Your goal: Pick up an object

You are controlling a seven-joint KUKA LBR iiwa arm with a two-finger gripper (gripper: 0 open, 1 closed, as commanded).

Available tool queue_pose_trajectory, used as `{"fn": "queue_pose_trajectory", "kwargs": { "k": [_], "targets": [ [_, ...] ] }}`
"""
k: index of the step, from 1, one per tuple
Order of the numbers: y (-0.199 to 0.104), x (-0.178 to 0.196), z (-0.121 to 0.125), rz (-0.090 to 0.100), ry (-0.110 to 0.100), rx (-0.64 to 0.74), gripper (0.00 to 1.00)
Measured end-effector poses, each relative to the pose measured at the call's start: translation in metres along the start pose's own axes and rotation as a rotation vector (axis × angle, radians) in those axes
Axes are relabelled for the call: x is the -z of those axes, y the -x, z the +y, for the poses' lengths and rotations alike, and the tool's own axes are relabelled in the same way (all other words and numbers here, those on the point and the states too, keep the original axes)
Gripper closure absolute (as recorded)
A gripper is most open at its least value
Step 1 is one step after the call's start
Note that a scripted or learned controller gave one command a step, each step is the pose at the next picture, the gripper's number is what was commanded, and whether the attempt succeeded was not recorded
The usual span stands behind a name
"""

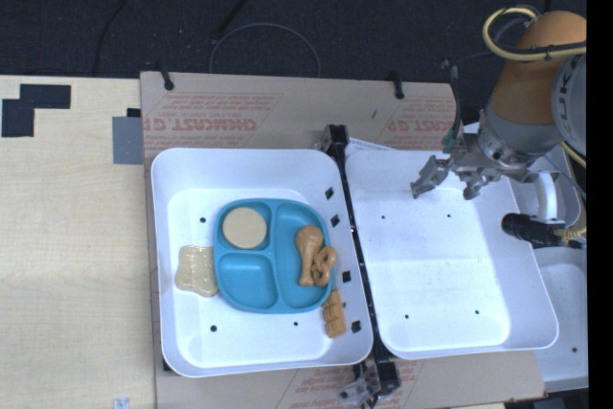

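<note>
Still searching: the gripper (448, 179) hangs spread wide, holding nothing, over the right bin (450, 321). Next, it probably must swing toward nine o'clock, where the blue tray (251, 287) sits.

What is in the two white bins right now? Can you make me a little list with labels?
left bin: holds a blue tray and some tan food pieces
blue tray: three sections
round tan piece: in the tray's upper left section
twisty tan piece: in the tray's right section
pale flat piece: in the bin, against the tray's left edge
small brown piece: in the bin, by the tray's lower right
pincer: open, over the right bin, holding nothing
</note>
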State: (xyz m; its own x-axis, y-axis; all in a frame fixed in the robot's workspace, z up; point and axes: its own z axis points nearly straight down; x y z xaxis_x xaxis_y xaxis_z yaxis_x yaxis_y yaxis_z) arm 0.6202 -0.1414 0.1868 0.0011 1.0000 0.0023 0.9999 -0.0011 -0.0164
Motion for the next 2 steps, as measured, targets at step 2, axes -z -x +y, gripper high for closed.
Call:
{"fn": "queue_pose_trajectory", "kwargs": {
  "k": [2],
  "targets": [
    [-0.005, -0.04, 0.012, -0.002, 0.01, 0.006, 0.0]
  ]
}}
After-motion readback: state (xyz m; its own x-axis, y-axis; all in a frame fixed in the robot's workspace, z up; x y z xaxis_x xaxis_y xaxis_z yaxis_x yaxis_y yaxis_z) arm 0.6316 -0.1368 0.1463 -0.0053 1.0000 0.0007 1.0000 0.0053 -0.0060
